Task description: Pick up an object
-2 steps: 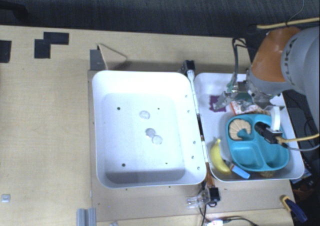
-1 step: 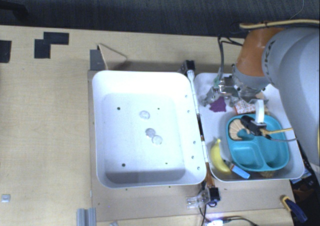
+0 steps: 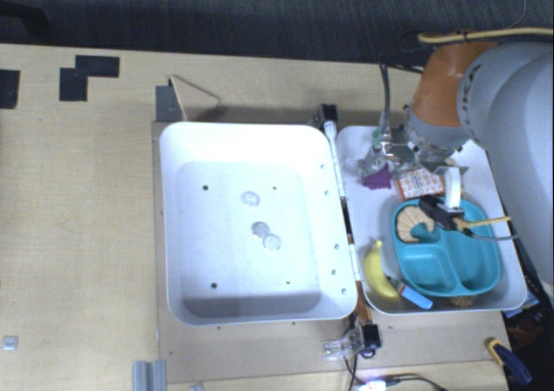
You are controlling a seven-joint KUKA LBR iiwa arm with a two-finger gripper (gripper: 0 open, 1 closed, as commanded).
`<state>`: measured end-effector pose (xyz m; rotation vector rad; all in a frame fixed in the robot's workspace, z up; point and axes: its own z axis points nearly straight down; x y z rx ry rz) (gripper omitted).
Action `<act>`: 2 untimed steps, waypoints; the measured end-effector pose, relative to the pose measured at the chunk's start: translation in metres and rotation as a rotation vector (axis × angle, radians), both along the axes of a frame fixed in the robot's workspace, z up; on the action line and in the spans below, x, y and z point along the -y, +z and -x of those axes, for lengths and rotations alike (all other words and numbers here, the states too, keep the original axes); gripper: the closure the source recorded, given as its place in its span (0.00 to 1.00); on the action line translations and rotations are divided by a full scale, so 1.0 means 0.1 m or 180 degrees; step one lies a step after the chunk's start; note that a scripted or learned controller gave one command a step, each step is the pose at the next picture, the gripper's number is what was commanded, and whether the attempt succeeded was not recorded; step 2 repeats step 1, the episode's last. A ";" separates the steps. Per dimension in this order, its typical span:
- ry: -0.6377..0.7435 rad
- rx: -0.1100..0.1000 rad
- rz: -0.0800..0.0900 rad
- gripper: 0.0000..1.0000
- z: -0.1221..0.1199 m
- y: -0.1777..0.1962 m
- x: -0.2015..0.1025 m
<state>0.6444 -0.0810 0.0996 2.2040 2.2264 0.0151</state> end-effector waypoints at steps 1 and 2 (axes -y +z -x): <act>-0.0009 -0.0021 -0.0006 1.00 -0.26 0.87 -0.89; -0.0009 -0.0021 -0.0006 1.00 -0.26 0.87 -0.89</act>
